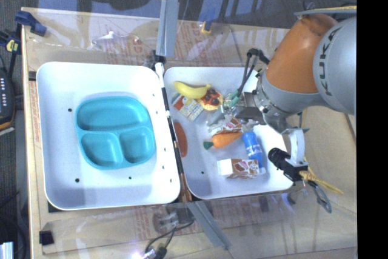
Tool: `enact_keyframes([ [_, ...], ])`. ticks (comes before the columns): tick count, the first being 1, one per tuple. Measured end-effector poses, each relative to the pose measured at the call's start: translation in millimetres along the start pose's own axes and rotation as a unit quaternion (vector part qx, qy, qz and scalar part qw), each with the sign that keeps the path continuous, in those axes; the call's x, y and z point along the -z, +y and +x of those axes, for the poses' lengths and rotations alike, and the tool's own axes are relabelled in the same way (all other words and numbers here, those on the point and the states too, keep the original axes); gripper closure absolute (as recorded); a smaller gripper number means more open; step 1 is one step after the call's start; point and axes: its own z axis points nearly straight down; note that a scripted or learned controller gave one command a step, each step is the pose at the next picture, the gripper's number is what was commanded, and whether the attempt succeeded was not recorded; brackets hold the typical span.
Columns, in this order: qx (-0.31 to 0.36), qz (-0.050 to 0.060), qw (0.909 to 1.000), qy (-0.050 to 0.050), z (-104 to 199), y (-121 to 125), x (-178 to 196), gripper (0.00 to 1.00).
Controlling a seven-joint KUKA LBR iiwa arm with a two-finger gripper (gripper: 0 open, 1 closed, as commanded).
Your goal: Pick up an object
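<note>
Carrot (225, 140) waits in the right bin (200, 191), just under the arm's wrist.

Orange and tapered, it lies near the bin's middle with its long axis running roughly from 8 o'clock to 2 o'clock, green tip toward 8. The gripper (239, 111) hangs just off the carrot's 1 o'clock end, among crumpled wrappers; whether it is spread or closed cannot be told, and nothing is seen held. A blue bottle (252, 150) lies touching the carrot at 4 o'clock, a small printed carton (241, 167) sits at 5 o'clock, and a banana (190, 90) rests at 11 o'clock. "KUKA" reads on the grey arm (324, 73); the carton's print is too small to read. At 9 o'clock the left bin (54, 185) holds a blue divided tray (115, 130).
</note>
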Motion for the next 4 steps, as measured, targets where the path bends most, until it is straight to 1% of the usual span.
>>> enact_keyframes([
  [1,-0.118,0.000,0.9930,0.001,-47.5,-23.2,-137.8,0.00],
  [2,-0.174,0.002,0.9848,0.000,-42.8,52.1,-142.2,0.00],
  [3,-0.170,0.005,0.9855,0.001,-41.4,50.9,-133.9,1.00],
  [4,-0.188,0.001,0.9822,0.000,2.9,138.5,-41.1,1.00],
])
